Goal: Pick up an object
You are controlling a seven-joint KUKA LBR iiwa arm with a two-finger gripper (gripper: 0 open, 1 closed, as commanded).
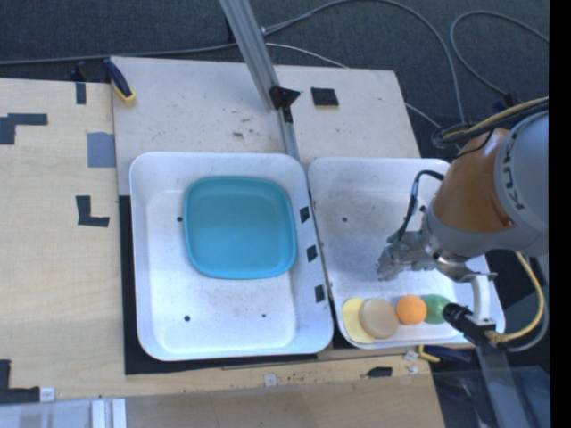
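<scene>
Teal plate (239, 226), white bins (161, 328), orange ball (410, 309), yellow disc (354, 319), possibly green piece (435, 307).

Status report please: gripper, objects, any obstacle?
Gripper low in right bin, above the objects. Orange ball and tan disc not grasped. Nothing in between.

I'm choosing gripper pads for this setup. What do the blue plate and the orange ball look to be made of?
The blue plate looks like moulded plastic: uniform colour, rounded corners, a soft matte sheen. The orange ball seems plastic or foam, smooth and evenly coloured; the view is too small to settle which.
</scene>
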